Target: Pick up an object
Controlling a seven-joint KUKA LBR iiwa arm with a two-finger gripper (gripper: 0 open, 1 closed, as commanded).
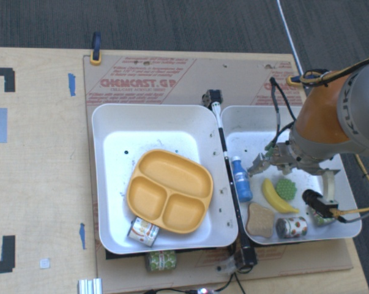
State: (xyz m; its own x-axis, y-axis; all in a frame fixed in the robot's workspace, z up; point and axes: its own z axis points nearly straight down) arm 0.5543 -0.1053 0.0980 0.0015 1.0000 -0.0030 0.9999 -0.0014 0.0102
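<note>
Two white bins sit side by side on the bench. Left bin (104,164) holds a yellow divided tray (169,190), tilted, with a small can (143,231) lying at its near-left corner, partly tucked under the tray's edge. Another can, green-labelled (161,261), lies outside on the board just near of the left bin. Right bin (251,121) holds a blue bottle (240,178) along its left wall, a banana (275,196) in the middle, a green round object (287,188) just right of the banana and touching it, a tan bread slice (261,220) at the near-left, and a patterned can (292,226) on its side just right of the bread. The arm reaches in from the right; the gripper (271,162) hangs over the right bin, just far of the banana and green object. Cannot tell how the tool is set, apart or together; nothing visibly in it.
</note>
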